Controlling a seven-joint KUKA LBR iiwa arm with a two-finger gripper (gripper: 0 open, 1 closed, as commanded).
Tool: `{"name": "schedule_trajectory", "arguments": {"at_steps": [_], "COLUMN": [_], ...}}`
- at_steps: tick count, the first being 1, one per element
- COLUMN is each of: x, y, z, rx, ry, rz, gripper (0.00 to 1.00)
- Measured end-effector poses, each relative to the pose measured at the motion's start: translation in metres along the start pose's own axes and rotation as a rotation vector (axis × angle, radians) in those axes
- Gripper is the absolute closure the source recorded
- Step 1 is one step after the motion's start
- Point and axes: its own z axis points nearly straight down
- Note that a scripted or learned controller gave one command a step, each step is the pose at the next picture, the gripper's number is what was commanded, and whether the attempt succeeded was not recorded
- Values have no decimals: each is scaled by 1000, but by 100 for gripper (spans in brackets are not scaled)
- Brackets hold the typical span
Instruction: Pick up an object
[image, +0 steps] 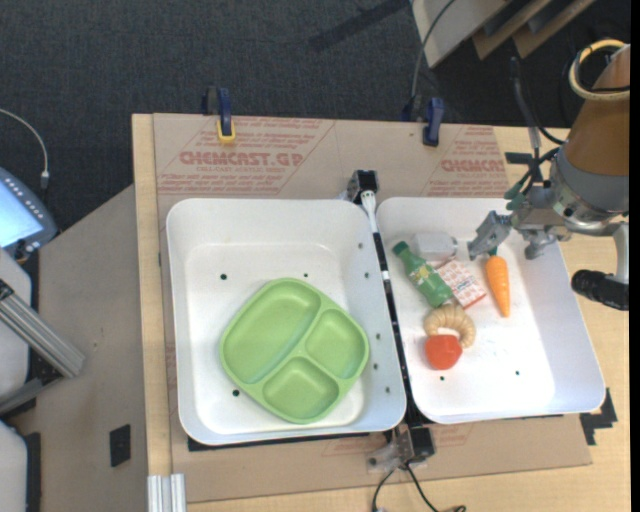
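While your arm (598, 130) leans in from the right, the left bin (190, 300) carries a green divided plate (293, 348). Your right bin (560, 370) holds a green bottle (422, 274), a carrot (498, 284), a croissant (451, 321) and a tomato (444, 351). Your gripper (512, 237) hangs just above the carrot, fingers spread, gripping nothing.

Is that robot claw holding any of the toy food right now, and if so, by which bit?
Nothing is held. The gripper hangs above the right bin, just over the top of the carrot, with nothing between its fingers.
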Motion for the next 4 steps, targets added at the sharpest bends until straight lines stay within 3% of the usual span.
{"name": "schedule_trajectory", "arguments": {"at_steps": [1,3,4], "x": [0,-8,-11], "y": [3,-5,0], "z": [-7,95,121], "rx": [-13,-5,-27], "ry": [-2,0,-8], "rz": [-3,-2,-1], "gripper": [0,0,0]}}
